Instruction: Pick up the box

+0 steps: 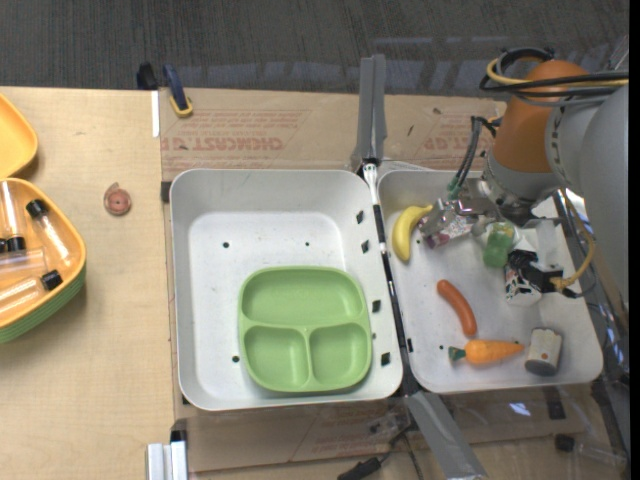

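Observation:
The box (543, 350) is a small beige block with a grey underside. It lies in the near right corner of the right bin (585, 368). My gripper (443, 225) hangs low over the far left part of that bin, just right of a yellow banana (404, 230). It is well apart from the box, which lies toward the front right of it. Nothing visibly sits in the gripper.
In the right bin there are also a green item (497, 246) beside the wrist, a red sausage (458, 307) in the middle and an orange carrot (489, 351) just left of the box. The left bin (200, 268) holds a green divided plate (304, 328).

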